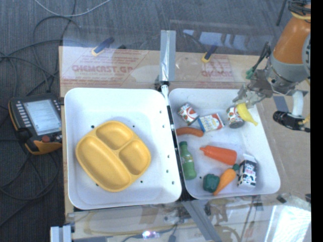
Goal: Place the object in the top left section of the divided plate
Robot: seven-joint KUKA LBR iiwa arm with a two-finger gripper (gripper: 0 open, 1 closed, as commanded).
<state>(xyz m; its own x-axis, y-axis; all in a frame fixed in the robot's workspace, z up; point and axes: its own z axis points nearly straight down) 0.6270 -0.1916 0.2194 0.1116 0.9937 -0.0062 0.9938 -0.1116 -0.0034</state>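
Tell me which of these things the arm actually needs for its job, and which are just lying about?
Part of the job:
- yellow divided plate in the left bin
- gripper
- banana right under it, probably the object to move

Just lying about:
- two carrots
- green bottle
- sausage
- two cans
- small cartons
- handheld controller beside the bench

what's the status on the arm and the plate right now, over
Gripper at right bin's upper right, above the toy banana; grip unconfirmed. Yellow divided plate in left bin, nothing in its sections. Path to plate crosses the bin walls.
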